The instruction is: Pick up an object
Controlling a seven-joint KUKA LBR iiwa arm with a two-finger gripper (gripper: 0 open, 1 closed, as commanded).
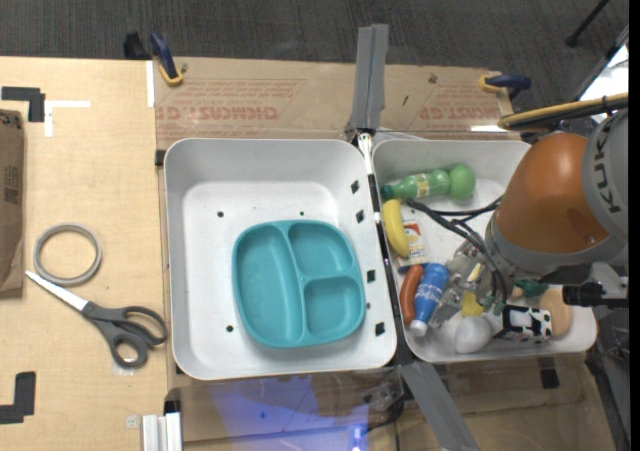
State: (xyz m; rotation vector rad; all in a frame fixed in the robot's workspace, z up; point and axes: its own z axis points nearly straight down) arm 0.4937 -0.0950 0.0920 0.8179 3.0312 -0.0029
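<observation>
Arm shows "KU" lettering on its grey link; the cardboard behind the bins carries mirrored red print, not readable. Claw (pixel 468 284) sits low in the right bin (pixel 440 151), can't tell its state, just beside a blue-and-white bottle (pixel 430 297) whose long axis runs up-right to down-left. Teal divided plate (pixel 298 282) lies in the left bin (pixel 200 239); scissors (pixel 108 319) on the bench (pixel 80 189).

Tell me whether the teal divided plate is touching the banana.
Apart. The camera view shows the teal divided plate lying in the left bin, while the banana lies in the right bin, with both bins' walls between them.
</observation>
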